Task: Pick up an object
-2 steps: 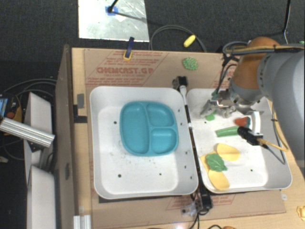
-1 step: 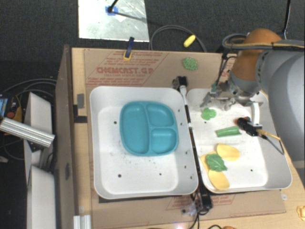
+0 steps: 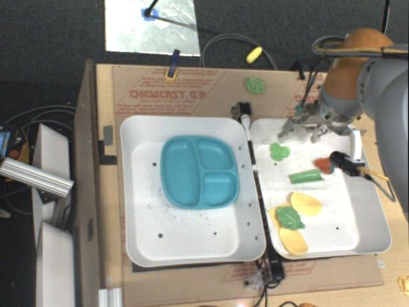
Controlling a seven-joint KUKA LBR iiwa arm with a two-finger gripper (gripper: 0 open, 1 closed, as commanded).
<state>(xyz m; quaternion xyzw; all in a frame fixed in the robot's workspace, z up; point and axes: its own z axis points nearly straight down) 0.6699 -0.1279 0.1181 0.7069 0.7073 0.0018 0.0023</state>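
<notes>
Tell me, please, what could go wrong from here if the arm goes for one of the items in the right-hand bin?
1. The gripper sits near the right bin's far rim, so a straight descent may strike the wall.
2. The green leafy piece overlaps two yellow pieces; a grasp there could drag several or slip.
3. The green stick and red piece lie flat and close together, so fingers may just push them.

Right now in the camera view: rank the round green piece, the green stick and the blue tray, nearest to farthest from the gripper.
Measured from the gripper, at the right bin's far edge:
1. Round green piece, just below-left of it in the right bin.
2. Green stick, lying mid right bin, further toward the camera.
3. Blue tray, in the left bin, plainly the farthest.
</notes>
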